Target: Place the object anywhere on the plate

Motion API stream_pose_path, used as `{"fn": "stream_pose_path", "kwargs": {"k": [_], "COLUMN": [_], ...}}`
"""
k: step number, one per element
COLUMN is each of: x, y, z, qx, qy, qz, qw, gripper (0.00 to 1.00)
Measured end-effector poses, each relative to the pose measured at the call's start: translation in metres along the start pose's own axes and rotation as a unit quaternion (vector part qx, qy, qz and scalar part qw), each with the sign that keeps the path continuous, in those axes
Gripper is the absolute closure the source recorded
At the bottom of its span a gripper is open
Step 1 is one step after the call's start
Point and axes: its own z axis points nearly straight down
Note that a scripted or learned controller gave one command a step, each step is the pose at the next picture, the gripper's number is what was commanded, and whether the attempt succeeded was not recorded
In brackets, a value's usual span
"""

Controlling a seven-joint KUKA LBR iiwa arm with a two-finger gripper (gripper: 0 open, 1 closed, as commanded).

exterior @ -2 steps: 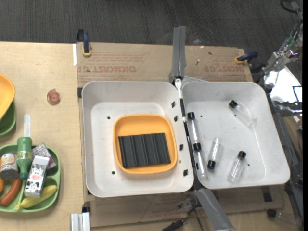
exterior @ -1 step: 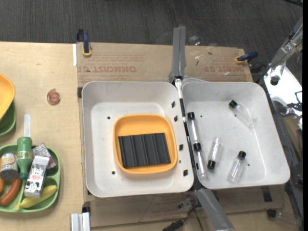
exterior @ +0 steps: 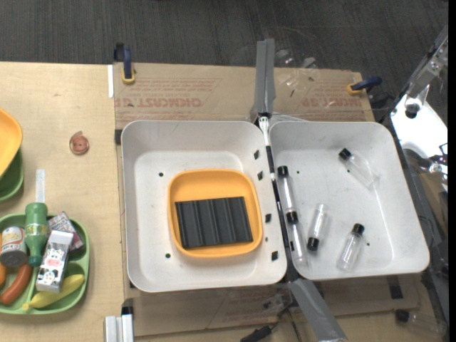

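Now, plate (exterior: 214, 184): we see a dark ridged block (exterior: 213, 221) on it — lands flat.
Vials (exterior: 316, 223): loose, right bin (exterior: 399, 184).
Claw: state we cannot tell.

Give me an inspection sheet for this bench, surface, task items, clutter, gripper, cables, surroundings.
Surface: two white bins side by side, left bin, right bin, on cardboard.
Job's things: orange plate in the left bin, carrying a dark ribbed block; four clear vials with black caps in the right bin.
Clutter: green tray of toy food on the wooden table at left.
Grippers: nothing seen.
Cables: nothing seen on the bench.
Surroundings: clamps at the cardboard's far corners; dark floor beyond.
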Motion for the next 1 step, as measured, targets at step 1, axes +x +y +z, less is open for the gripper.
{"fn": "stream_pose_path", "kwargs": {"k": [1], "x": [0.0418], "y": [-0.0398], "z": [0.1678], "qx": [0.000], "qy": [0.002], "qz": [0.083], "qw": [0.9966], "gripper": [1.00]}}
